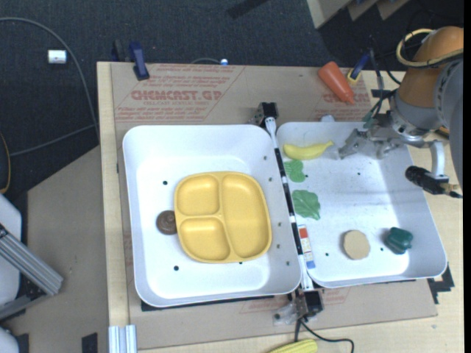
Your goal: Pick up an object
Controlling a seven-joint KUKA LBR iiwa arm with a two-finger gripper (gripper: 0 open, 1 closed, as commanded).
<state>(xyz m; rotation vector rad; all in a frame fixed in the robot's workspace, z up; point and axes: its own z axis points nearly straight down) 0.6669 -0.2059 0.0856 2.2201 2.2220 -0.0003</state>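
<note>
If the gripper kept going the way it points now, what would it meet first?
Likely the yellow banana: the gripper points left along the right bin's far side, straight at it. Its height above the bin is unclear.

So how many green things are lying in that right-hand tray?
3: a small light green piece by the banana, a bigger leafy green piece below it along the left wall, and a dark green block near the lower right corner.

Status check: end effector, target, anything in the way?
End effector low in right bin, beside banana. Nothing seen held. Green pieces just below banana.
</note>
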